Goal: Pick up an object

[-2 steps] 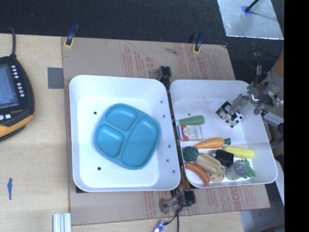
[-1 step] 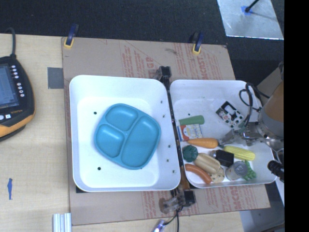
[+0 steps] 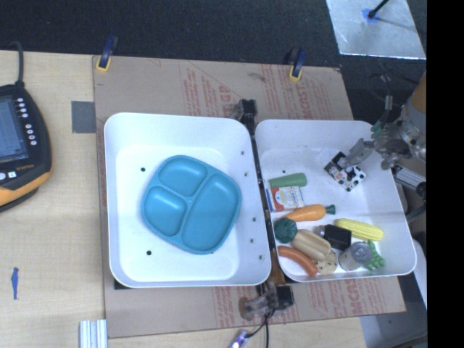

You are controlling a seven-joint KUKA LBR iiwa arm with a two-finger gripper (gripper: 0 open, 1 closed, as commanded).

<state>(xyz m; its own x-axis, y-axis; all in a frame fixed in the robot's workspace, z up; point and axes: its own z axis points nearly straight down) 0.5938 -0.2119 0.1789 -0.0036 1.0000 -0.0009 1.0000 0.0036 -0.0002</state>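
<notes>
Toy food (image 3: 319, 241) crowds the right bin (image 3: 391, 194), blue plate (image 3: 191, 204) fills the left bin (image 3: 119, 216); pincer (image 3: 346, 171) state unclear.

The tool (image 3: 346, 171) reaches in from the right, angled down-left.

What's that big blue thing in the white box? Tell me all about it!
It's a blue plate, the kind with sections: three shallow hollows split by raised ridges, one on the left and two on the right. It looks like smooth plastic, with rounded corners. It lies flat and right way up, turned a bit askew, on the floor of the left bin, roughly in the middle. Nothing sits in it, and it touches nothing but the bin's floor.
</notes>
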